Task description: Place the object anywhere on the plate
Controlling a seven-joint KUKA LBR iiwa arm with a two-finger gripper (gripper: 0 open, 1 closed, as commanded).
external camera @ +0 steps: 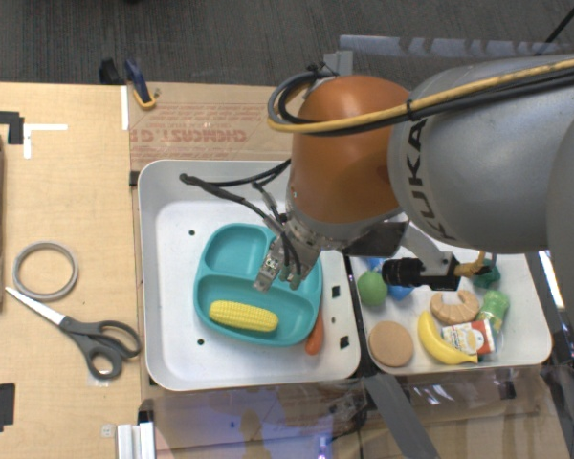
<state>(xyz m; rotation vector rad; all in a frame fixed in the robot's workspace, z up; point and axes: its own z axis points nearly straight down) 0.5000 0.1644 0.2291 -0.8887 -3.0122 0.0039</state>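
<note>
Nearby, a carrot lies beside the corn-bearing plate.

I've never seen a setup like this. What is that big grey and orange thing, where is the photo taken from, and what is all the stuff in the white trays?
The big grey and orange shape is a robot arm, reaching in from the right. The one camera sits above the bench and looks down at a slant. At the arm's tip are its jaws, hanging over a teal divided plate in the left white bin. A toy corn cob lies on the plate, and a small orange carrot lies beside the plate's edge. The right bin holds toy food, including a banana and a round cookie. On the cardboard to the left lie scissors and a tape roll. I see nothing between the jaws.
</note>
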